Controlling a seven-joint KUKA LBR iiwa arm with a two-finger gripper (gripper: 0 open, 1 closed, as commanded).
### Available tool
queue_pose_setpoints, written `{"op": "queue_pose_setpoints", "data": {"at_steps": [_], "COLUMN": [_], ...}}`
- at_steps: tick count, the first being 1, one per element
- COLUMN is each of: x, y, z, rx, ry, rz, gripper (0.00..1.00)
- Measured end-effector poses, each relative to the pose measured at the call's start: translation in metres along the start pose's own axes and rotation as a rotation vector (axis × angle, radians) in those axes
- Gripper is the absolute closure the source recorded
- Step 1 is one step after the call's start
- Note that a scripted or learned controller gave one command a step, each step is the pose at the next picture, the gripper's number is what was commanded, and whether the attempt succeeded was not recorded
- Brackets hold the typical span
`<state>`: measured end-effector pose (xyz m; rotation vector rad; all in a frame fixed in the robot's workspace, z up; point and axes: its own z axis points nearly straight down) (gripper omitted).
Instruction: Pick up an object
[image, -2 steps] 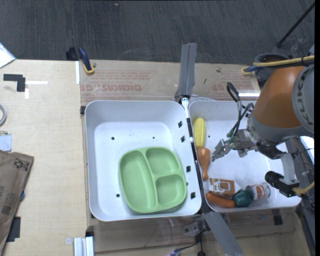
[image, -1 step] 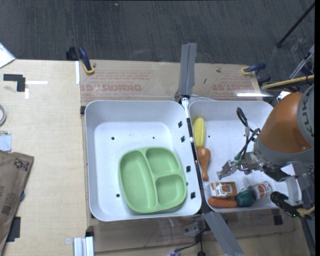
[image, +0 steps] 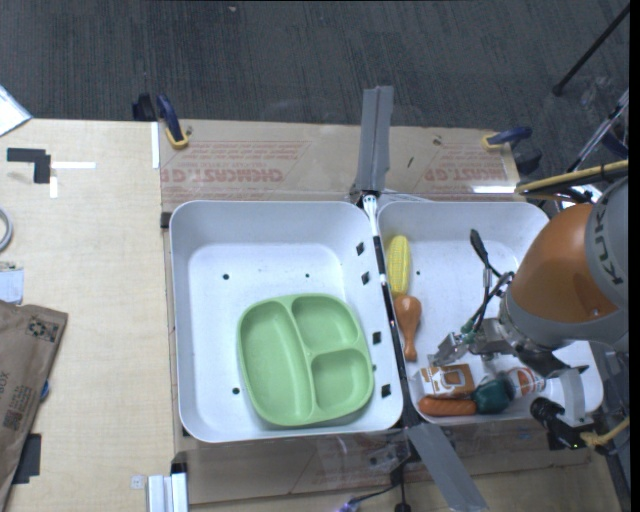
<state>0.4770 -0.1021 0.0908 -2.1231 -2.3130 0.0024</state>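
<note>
My gripper (image: 452, 349) hangs low in the right bin (image: 445, 255), near its front, beneath the arm's orange band (image: 560, 265). It hovers just above a small brown-and-white packet (image: 447, 379). Along the front wall lie an orange sausage-shaped piece (image: 447, 406), a dark green object (image: 492, 396) and a small bottle (image: 527, 383). A yellow corn cob (image: 398, 262) and a brown drumstick (image: 408, 320) sit against the bin's left wall, left of the gripper. A black utensil (image: 480, 250) rests behind the gripper, partly hidden by the arm.
The left bin (image: 182, 300) holds a green divided plate (image: 302, 357) towards its front. A grey divider bar (image: 376, 130) stands behind the seam between the bins. Cardboard (image: 270, 165) lines the bench at the back. The arm covers the right bin's right side.
</note>
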Motion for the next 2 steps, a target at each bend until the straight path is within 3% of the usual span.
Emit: {"op": "queue_pose_setpoints", "data": {"at_steps": [1, 2], "x": [-0.015, -0.044], "y": [0.052, -0.003], "z": [-0.001, 0.000], "rx": [-0.001, 0.000], "ry": [-0.001, 0.000], "rz": [0.052, 0.056], "gripper": [0.00, 0.00]}}
